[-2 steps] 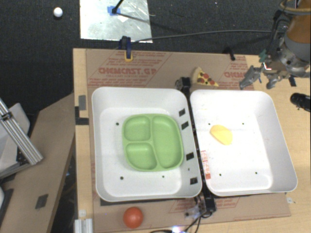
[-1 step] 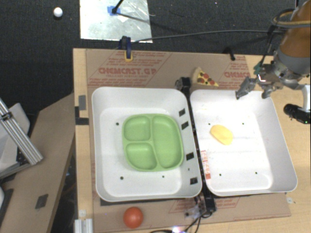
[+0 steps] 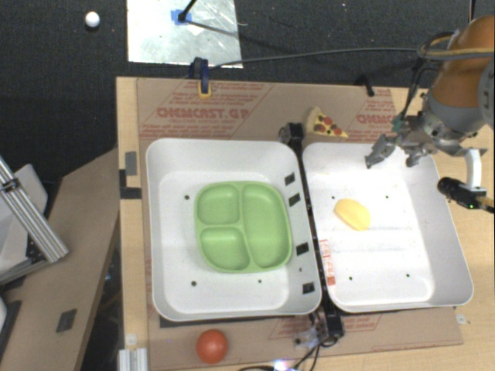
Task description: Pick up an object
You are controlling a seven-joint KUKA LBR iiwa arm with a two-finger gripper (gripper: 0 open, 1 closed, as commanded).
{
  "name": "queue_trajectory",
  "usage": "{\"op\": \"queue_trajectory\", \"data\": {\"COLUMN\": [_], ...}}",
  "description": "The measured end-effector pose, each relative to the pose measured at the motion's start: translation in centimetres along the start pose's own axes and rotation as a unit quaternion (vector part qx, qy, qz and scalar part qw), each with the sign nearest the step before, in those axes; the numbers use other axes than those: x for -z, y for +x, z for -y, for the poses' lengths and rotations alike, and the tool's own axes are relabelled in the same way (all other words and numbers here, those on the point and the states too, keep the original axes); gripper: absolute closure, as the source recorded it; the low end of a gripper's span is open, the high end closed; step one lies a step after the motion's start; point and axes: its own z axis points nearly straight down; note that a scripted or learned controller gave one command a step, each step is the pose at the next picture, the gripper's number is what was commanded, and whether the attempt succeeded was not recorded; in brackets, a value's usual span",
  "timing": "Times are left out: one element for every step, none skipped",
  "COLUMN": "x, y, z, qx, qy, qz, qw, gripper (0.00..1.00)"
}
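A small yellow object (image 3: 353, 213) lies in the right bin (image 3: 433, 277), near its middle left. My gripper (image 3: 394, 154) hangs over the far edge of that bin, up and to the right of the yellow object and apart from it. Its two fingers (image 3: 375, 157) are spread, with nothing between them.
A green divided plate (image 3: 241, 226) sits in the left bin (image 3: 166, 284). A toy pizza slice (image 3: 326, 124) lies on the board behind the bins. A red-orange ball (image 3: 211, 345) rests on the board in front of the left bin. A blue clamp (image 3: 201, 74) stands at the far edge.
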Motion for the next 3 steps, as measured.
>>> {"op": "queue_trajectory", "data": {"x": [-5.0,-3.6,1.0], "y": [0.6,0.6,0.1], "z": [0.8,0.7,0.2], "qx": [0.0,0.0,0.001], "qy": [0.0,-0.003,-0.004], "qz": [0.0,0.0,0.001], "qw": [1.0,1.0,1.0], "gripper": [0.0,1.0,1.0]}}
